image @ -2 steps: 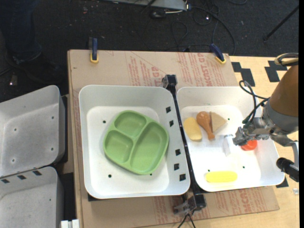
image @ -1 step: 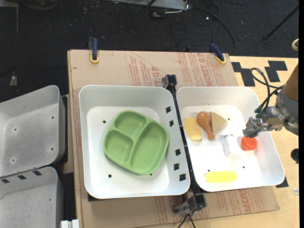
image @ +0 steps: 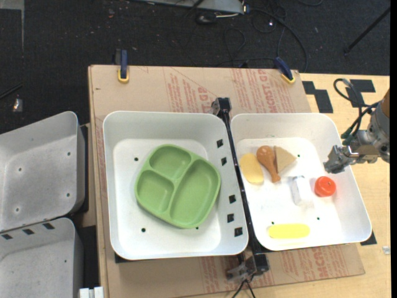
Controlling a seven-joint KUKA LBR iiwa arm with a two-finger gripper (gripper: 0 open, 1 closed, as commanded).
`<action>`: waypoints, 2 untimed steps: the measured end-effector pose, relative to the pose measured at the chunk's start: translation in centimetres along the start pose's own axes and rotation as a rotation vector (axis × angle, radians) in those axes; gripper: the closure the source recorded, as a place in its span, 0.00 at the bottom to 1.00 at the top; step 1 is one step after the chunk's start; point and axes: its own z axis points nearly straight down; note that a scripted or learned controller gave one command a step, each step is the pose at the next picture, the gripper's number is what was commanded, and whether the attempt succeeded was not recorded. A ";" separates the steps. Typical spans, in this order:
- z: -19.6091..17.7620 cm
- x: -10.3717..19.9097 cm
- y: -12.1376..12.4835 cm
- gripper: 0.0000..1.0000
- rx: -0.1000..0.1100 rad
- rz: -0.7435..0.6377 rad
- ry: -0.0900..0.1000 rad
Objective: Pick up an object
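The right bin (image: 310, 124) holds several small items: a pale yellow piece (image: 251, 168), a brown drumstick-shaped toy (image: 269, 162), a tan wedge (image: 285, 159), a small white-grey piece (image: 297, 189), a red round object (image: 325, 187) and a flat yellow bar (image: 288, 231). My gripper (image: 339, 159) hangs over the bin's right rim, just up and right of the red object. Its fingers are small and dark against the rim, and nothing shows between them.
The left bin (image: 118, 166) holds a green divided plate (image: 178, 184). Both bins rest on a cardboard-covered bench (image: 186, 85) with clamps at its back edge. Spare white bin lids (image: 37, 160) lie off to the left. Cables run near the arm at the right.
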 end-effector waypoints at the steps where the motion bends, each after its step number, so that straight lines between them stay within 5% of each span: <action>1: 0.0 4.7 0.5 1.00 0.004 -0.004 0.003; 2: 0.3 10.9 1.4 1.00 0.004 -0.006 0.004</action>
